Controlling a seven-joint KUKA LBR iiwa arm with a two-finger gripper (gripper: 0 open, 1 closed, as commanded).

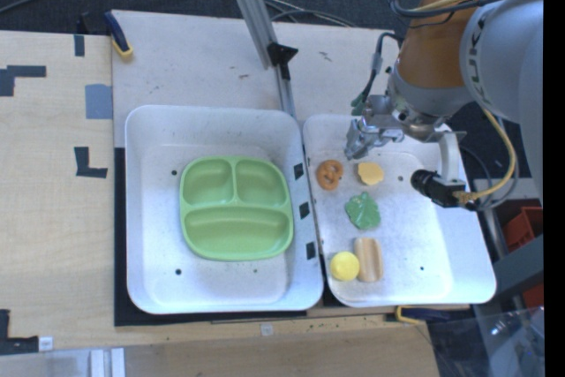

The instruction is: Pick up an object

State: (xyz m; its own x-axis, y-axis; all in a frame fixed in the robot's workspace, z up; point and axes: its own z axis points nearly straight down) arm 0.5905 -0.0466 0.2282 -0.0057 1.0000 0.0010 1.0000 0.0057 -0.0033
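The right bin [441,269] holds several small food toys: an orange round piece [330,174], a yellow piece [371,174], a green leafy piece [363,211], a yellow ball [344,266] and a tan bread-like stick [368,260]. My gripper [360,142] hangs over the back of the right bin, just above the yellow piece and to the right of the orange one. Nothing shows between its fingers.
In the left bin [150,269] lies a green divided plate [236,207]. A slanted metal pole [252,0] rises behind the bins. The grey arm with its orange band [441,22] fills the upper right, with black cables near the right bin's edge.
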